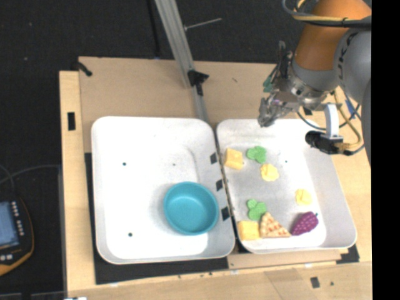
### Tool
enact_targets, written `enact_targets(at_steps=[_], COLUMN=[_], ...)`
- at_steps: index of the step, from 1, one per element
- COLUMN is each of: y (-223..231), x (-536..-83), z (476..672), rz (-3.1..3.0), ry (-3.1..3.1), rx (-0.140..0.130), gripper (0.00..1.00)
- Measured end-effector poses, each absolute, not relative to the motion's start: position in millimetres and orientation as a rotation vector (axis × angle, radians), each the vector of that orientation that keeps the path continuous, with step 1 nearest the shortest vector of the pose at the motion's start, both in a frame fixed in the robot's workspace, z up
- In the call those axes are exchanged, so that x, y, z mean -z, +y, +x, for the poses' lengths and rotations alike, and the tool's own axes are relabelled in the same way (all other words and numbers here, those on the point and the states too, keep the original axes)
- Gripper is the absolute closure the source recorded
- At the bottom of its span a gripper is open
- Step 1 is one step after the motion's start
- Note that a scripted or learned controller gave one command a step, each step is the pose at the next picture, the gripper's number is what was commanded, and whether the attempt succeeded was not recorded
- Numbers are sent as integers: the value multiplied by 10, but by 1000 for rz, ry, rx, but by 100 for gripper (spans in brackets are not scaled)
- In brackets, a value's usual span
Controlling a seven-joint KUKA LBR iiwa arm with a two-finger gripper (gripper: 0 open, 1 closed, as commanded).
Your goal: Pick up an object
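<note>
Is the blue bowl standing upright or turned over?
Upright: the blue bowl in the left bin shows its open hollow facing up.

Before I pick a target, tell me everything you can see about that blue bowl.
The blue bowl is round, plain teal, smooth like plastic, standing upright with its mouth open to the camera. It sits alone in the left bin, toward the lower right part of its floor, close to the wall shared with the right bin. Nothing visible inside it. The gripper hangs far off.

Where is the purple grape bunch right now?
The purple grape bunch lies in the right bin, near its front right corner, just right of the pizza slice.
</note>
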State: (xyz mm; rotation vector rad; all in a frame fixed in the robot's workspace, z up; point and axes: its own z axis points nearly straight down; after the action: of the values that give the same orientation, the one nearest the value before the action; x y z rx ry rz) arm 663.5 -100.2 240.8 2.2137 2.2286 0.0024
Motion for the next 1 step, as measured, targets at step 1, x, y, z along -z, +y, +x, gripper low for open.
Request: enact_targets(at_steps=[1], y=[-520], x=[-2327], z=[6594], rz=[2215], ry=[2229], rx=[-1], gripper=[100])
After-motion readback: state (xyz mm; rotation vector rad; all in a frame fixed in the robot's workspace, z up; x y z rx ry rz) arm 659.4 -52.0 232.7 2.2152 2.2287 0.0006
